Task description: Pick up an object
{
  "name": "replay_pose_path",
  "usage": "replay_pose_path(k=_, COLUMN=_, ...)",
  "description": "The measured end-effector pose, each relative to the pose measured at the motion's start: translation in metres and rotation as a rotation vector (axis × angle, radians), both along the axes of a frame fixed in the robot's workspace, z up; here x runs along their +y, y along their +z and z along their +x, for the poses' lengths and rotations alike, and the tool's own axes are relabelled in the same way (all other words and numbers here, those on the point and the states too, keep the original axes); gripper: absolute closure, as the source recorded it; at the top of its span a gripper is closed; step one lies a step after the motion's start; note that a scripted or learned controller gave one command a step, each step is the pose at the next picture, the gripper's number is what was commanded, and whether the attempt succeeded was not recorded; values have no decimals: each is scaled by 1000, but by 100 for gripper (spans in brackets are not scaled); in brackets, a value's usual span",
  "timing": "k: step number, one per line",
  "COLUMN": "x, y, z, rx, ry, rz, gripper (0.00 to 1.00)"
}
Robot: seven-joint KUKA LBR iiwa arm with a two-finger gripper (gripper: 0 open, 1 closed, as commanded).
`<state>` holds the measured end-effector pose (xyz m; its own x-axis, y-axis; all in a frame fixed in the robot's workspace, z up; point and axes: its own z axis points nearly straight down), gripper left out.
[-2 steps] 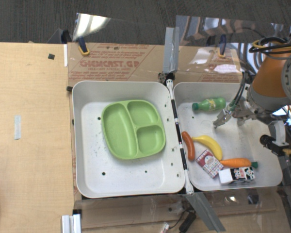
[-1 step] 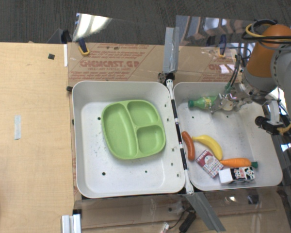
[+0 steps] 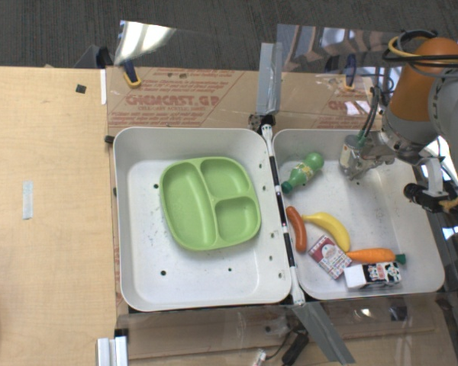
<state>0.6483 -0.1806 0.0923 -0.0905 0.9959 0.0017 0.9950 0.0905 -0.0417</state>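
Nothing is held by the gripper (image 3: 353,166), jaw state can't be told. Just left, the bottle (image 3: 303,171) is probably light, slick plastic; best grabbed mid-body.

The brown cardboard sheet (image 3: 185,97) lying along the far edge of the bench behind the bins carries faded red block lettering that seems to read "GENCAST", with the last characters unclear. The small red-and-white carton (image 3: 330,256) and the white box (image 3: 375,274) near the right bin's near edge show print too small to read.
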Motion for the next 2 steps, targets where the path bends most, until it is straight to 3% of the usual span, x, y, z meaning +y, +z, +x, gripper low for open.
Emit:
replay_pose_path(k=1, x=1, y=2, z=3, rx=-13, ry=2, rz=-1, gripper=0)
replay_pose_path(k=2, x=0, y=11, z=4, rx=-14, ry=4, rz=-3, gripper=100)
